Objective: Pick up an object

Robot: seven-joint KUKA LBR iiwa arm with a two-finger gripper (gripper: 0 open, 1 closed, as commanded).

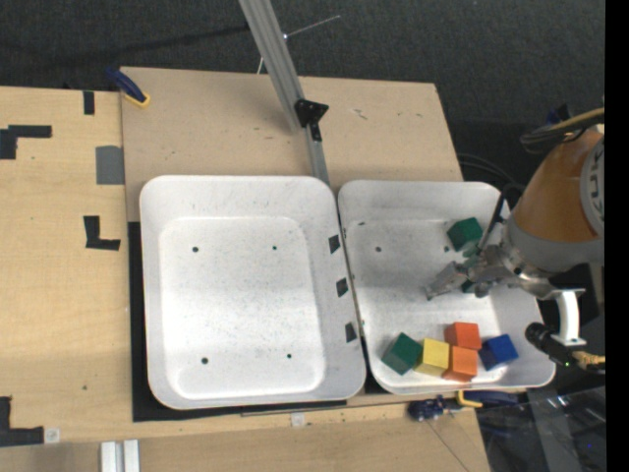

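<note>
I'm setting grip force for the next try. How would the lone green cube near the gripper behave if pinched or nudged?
The small green cube looks rigid with flat faces, so it should probably slide, not roll, on the right white bin. It seems light for its size, so a nudge from the gripper may skid it aside. Nothing touches it.

I'm looking at a robotics lab bench: a plywood tabletop marked with black tape pieces, carrying two shallow white bins side by side. A slanted aluminium strut rises over them, cables trail at the right, and dark carpet lies beyond.
</note>
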